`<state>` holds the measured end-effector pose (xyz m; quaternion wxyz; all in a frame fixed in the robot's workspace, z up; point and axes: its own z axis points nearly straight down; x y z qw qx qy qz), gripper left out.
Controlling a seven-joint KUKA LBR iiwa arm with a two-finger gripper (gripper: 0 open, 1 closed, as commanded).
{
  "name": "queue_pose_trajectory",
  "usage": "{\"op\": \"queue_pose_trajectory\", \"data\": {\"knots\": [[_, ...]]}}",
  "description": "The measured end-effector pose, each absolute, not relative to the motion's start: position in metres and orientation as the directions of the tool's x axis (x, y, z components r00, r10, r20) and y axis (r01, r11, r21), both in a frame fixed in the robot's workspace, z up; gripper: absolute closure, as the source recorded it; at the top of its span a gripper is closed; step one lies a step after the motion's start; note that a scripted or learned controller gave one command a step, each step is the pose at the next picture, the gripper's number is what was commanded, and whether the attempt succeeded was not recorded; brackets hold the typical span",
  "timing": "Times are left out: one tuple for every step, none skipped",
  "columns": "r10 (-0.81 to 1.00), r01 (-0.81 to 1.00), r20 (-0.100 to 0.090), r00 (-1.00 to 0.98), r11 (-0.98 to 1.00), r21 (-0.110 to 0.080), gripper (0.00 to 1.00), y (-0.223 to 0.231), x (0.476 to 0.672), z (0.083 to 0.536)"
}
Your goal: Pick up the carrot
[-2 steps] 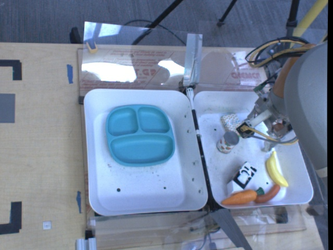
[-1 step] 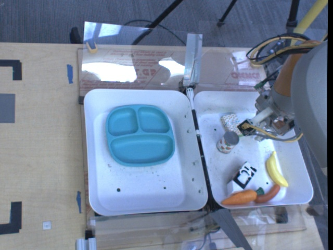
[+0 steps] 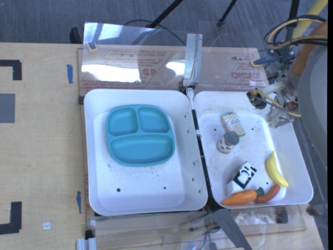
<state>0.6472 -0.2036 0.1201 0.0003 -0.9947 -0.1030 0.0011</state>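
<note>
Bench [image 3: 36, 155]: pale wood-grain board on my far left, with black corner marks, a grey square and short blue tape strips; flat and bare of objects.
Left bin [image 3: 96, 191]: shallow white plastic with rounded corners, speckled with dark crumbs; wide bare floor around its one item.
Divided plate [image 3: 140, 135]: smooth turquoise plastic, rounded, three compartments, lying flat near the middle of the left bin.
Back wall [image 3: 156, 66]: clear glossy sheets behind both bins, with red print I cannot read; a grey metal post stands between them.
Right bin [image 3: 304, 184]: same white plastic; its things crowd the centre and the near right corner, and the far left part is bare.
Patterned packet [image 3: 232, 123]: small, with a grey round piece and a little cup just beside it.
Black-and-white block [image 3: 243, 176]: boxy, bold markings, not legible.
Carrot [image 3: 240, 197]: orange, tapered, lying along the near rim, touching a red-brown sausage [image 3: 268, 194].
Banana [image 3: 276, 170]: yellow, curved, by the right wall.
My hand [image 3: 276, 105]: over the far right corner, among cables; I cannot tell its state.
</note>
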Motion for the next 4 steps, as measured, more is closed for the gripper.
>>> {"op": "queue_pose_trajectory", "data": {"knots": [[0.211,0.211,0.006,0.977,-0.977,-0.006,1.00,-0.216,0.662,0.091],[0.216,0.216,-0.001,0.976,-0.976,0.000,1.00,-0.222,0.656,0.176],[0.196,0.196,-0.003,0.981,-0.981,-0.003,1.00,-0.201,0.571,0.144],[0.214,0.214,-0.001,0.977,-0.977,-0.001,1.00,-0.156,0.631,0.167]]}}
